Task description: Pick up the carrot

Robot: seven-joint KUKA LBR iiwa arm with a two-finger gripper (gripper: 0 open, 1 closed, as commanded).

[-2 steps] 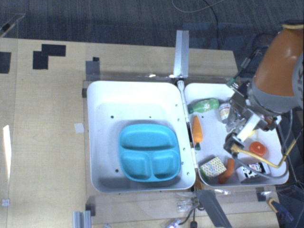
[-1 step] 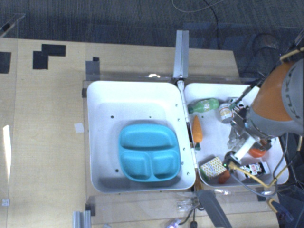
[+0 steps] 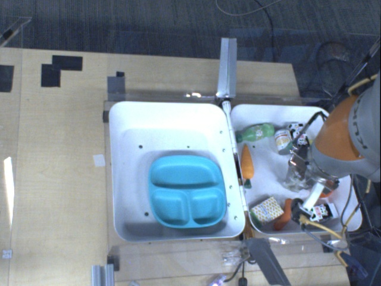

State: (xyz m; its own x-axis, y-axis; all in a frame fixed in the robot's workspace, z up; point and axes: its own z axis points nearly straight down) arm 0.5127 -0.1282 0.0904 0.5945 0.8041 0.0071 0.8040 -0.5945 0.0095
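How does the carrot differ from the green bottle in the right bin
The carrot is orange and tapered; the green bottle is green and rounder. The carrot lies lengthwise along the bin's left wall, while the green bottle lies crosswise near the far wall. Both rest flat in the right bin, apart from the end effector.

Orange carrot [image 3: 247,163]; blue tray [image 3: 187,190]; white bins [image 3: 128,130]; green bottle [image 3: 256,132].

Orange carrot [image 3: 247,162] lies lengthwise along right bin's left wall
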